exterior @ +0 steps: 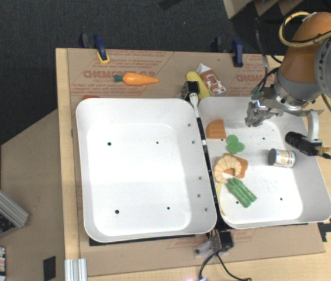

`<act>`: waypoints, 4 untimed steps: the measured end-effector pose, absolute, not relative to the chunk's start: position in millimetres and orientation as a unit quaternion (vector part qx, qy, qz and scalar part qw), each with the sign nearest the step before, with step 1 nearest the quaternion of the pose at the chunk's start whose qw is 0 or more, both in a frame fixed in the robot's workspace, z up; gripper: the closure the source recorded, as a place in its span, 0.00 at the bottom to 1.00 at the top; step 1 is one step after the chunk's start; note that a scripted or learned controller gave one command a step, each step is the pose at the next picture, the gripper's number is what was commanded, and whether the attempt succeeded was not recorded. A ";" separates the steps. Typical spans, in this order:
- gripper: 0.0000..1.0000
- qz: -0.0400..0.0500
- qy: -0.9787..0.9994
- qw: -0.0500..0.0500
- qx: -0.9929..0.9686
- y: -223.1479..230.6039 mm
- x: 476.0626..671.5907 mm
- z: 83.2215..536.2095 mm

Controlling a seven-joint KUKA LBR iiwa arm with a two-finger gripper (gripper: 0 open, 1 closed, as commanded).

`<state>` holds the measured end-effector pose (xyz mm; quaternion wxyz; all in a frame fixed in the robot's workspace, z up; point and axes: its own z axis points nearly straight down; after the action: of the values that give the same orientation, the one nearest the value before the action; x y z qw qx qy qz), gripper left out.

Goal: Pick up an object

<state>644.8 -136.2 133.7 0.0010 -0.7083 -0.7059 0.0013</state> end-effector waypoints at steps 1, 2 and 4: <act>1.00 -0.001 -0.707 -0.003 -0.708 -161.2 659.3 151.8; 1.00 0.002 -0.705 0.002 -0.709 -209.4 626.9 123.0; 1.00 0.000 -0.707 -0.002 -0.707 -224.5 642.3 124.3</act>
<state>642.3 -224.5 124.3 -0.0021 -0.7073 -0.7069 -0.0004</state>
